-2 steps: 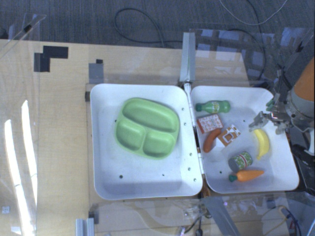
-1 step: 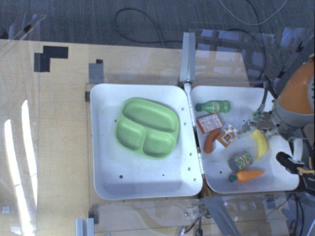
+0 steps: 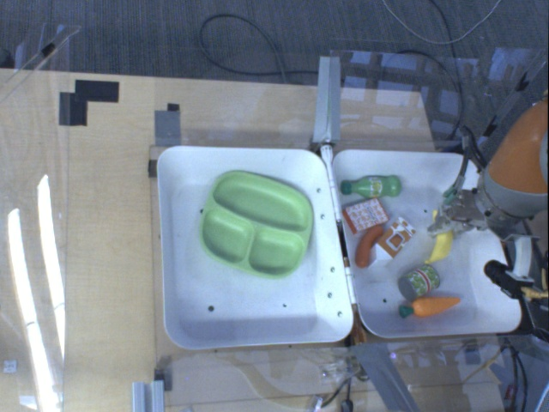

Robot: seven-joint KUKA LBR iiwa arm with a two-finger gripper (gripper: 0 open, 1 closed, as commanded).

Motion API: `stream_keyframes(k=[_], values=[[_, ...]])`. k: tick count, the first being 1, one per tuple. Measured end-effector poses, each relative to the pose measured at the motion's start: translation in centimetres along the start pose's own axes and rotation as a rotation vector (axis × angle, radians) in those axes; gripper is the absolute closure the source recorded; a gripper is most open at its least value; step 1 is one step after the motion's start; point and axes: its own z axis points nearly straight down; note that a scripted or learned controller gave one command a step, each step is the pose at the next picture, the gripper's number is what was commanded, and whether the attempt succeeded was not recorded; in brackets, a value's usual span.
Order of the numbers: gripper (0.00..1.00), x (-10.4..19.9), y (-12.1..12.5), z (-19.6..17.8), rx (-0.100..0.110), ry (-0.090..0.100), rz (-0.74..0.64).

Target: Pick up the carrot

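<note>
From the overhead camera I see 2 shallow white bins side by side on the pale wooden surface (image 3: pixel 103 256). The left bin (image 3: pixel 184 316) holds a green divided plate (image 3: pixel 256 222) with 3 compartments, sitting a little toward the far half of that bin.

The right bin (image 3: pixel 480 320) carries the small items. The carrot (image 3: pixel 431 306) lies flat near the bin's front edge, orange body pointing right and green top pointing left. Just behind it, nearly touching, stands a small can (image 3: pixel 419 280) with a green label. Farther back I find a reddish sausage (image 3: pixel 369 244) lying at a slant, a small carton (image 3: pixel 395 235) beside it, a red packet (image 3: pixel 364 215) behind those, and a green bottle (image 3: pixel 371 186) on its side near the far wall. A yellow banana (image 3: pixel 441 246) rests toward the right of the bin.

The arm (image 3: pixel 521 174) comes in from the right, its orange band high over the bin's right edge. The claw (image 3: pixel 456 215) sits just above the banana's upper end, well apart from the carrot. I cannot tell how wide the claw stands; its tips are lost against the bin and the banana.
</note>
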Motion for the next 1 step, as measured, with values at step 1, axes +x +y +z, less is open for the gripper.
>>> stream_keyframes(k=[1], values=[[1.0, 4.61, 3.8, -9.7, 0.011, -0.003, 0.157]])
